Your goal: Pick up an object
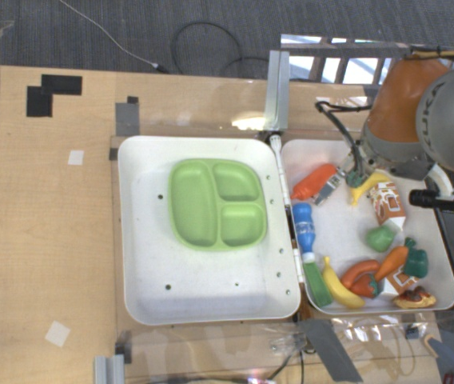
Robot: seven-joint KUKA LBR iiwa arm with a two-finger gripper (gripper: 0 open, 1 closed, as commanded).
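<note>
Reaching in from the right, the grey arm (443, 126) holds its gripper (350, 172) low in the right bin (323, 301), and how wide it stands cannot be told. Just left of it lies an orange pouch (316, 180), touching or nearly so; just right sit a yellow piece (368, 184) and a small carton (388, 202). Below lie a green block (380, 238), a blue bottle (303, 228) and a banana (340, 286); far left, a green divided plate (216, 204) fills the left bin (143, 294).

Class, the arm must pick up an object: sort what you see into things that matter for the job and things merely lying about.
Job:
gripper
orange toy
blue bottle
banana
green pepper
right bin

Lying about:
green divided plate
left bin
black cable
</note>
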